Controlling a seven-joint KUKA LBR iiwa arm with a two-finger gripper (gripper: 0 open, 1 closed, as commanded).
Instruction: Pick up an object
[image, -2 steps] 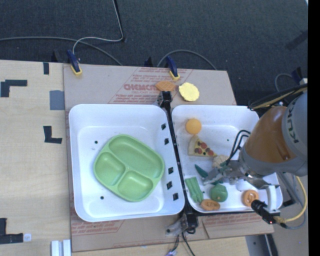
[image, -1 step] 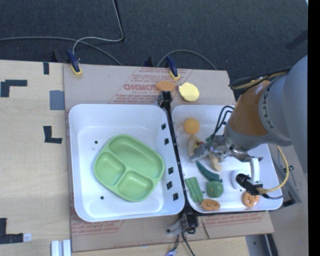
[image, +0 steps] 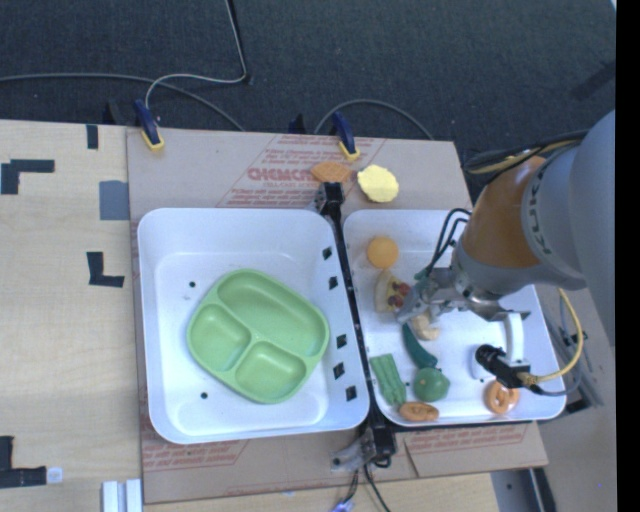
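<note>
My gripper (image: 424, 318) sits over a small beige toy food piece (image: 428, 327), grip state unclear; it looks light, hard, slick plastic, so I'd pinch its middle.

Two white bins (image: 160, 300), one green divided plate (image: 258, 335), two blue clamps (image: 150, 127), about nine toy foods (image: 378, 184).

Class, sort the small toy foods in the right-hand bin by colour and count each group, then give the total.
Green: 3 (long block, curved piece, round piece)
Orange: 3 (ball, piece at front rim, ring)
Pale, mixed colours: 2 (slice, piece by the gripper)
Total: 8
</note>
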